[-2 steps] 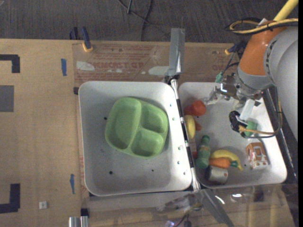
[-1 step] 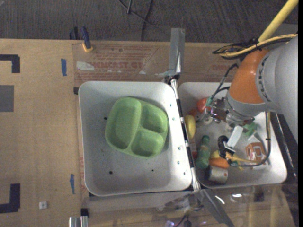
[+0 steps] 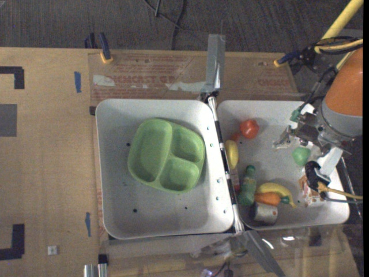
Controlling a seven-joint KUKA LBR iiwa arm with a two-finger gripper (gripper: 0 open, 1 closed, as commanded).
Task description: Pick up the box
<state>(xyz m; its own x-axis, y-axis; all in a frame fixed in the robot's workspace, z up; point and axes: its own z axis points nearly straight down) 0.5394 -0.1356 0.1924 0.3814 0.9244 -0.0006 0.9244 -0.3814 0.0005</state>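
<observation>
Box (image 3: 305, 190): small carton, white with orange print, in the right bin (image 3: 340, 215), close against its right wall toward the near right corner. There is little room on the wall side. Robot hardware covers part of its top. A narrow strip of bare floor lies to its left, then a banana (image 3: 274, 188), with a carrot (image 3: 268, 198) and a metal can (image 3: 265, 212) nearer. A green round fruit (image 3: 301, 155) sits just beyond the box. The middle of the bin floor is bare.

Gripper (image 3: 286, 137): we see it over the far half of the right bin, apart from the box; we cannot tell if it is open or closed. A red fruit (image 3: 249, 128) is to its left. A lemon (image 3: 231, 153) and a green bottle (image 3: 248, 184) lie along the left wall.

Left bin (image 3: 115, 201): green divided plate (image 3: 167, 154) mid-floor, with bare margins all round.
</observation>
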